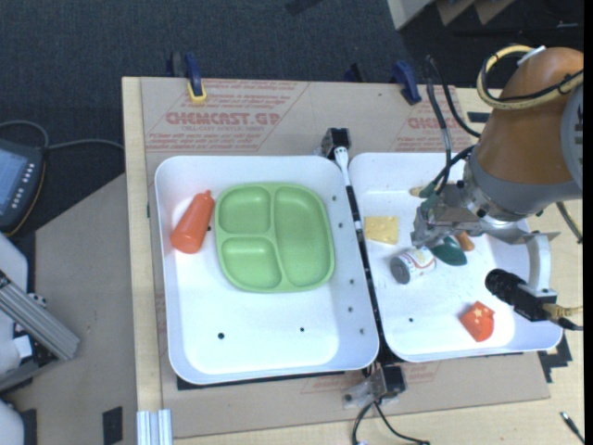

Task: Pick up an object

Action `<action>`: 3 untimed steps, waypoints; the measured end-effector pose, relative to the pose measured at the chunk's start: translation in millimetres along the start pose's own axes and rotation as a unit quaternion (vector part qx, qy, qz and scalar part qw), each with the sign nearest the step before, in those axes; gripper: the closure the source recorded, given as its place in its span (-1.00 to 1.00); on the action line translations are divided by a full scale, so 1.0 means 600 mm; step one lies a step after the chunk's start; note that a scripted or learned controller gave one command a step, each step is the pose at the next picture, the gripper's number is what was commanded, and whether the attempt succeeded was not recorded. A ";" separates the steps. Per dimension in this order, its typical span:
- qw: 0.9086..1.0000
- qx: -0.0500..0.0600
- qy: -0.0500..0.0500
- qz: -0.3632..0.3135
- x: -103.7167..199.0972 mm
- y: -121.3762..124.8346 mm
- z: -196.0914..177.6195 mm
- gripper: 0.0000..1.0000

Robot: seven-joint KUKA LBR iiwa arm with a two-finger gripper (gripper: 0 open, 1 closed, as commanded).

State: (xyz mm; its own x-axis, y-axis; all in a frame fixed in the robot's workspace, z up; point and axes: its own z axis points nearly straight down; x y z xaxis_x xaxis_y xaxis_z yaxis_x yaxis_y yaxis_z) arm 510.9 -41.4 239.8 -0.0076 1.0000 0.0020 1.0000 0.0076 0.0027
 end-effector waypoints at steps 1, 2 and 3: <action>1.000 0.003 0.000 0.001 0.093 0.004 0.024 1.00; 1.000 0.000 0.000 0.001 0.171 0.041 0.010 1.00; 1.000 0.004 -0.001 0.003 0.176 0.029 0.043 1.00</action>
State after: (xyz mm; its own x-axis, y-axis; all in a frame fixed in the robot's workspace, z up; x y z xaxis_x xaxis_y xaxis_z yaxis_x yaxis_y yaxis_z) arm 527.5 64.4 214.4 -0.0008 1.0000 0.0002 1.0000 0.0008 -0.0046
